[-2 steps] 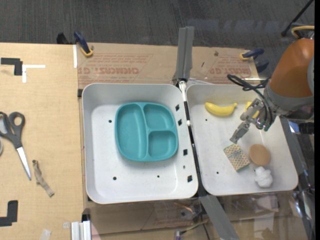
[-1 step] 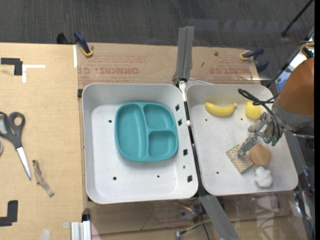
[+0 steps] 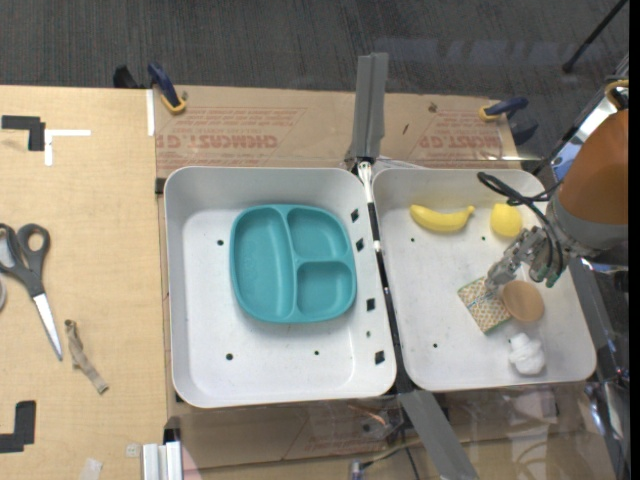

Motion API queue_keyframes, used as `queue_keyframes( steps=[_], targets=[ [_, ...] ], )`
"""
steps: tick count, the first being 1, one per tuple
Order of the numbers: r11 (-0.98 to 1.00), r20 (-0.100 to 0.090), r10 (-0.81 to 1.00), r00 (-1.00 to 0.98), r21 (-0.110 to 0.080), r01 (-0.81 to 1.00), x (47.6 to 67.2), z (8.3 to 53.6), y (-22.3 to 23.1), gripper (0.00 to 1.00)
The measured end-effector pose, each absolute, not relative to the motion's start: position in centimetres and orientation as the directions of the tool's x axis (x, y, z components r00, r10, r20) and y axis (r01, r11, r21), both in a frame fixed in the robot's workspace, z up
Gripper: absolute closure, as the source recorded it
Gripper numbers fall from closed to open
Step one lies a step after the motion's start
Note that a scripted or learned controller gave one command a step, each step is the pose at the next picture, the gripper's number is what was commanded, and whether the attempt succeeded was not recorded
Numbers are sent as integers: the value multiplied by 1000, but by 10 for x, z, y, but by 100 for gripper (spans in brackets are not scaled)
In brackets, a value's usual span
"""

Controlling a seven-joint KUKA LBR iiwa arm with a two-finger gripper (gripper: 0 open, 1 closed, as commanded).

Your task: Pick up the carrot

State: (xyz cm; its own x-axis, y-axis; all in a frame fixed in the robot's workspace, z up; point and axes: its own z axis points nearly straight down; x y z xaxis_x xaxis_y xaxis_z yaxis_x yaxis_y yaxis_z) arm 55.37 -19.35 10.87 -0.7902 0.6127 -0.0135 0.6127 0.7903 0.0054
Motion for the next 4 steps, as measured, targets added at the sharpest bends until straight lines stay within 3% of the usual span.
queue_keyframes(
  steps=[1, 2, 3, 4],
  targets=[
    [372, -4, 928, -372, 1, 928, 539, 222, -214, 100],
    [304, -4, 953, -304, 1, 953, 524, 275, -222, 100],
    [182, -2, 983, -182, -1, 983, 610, 249, -222, 100],
    [127, -3, 992, -127, 0, 992, 587, 302, -222, 100]
  ],
)
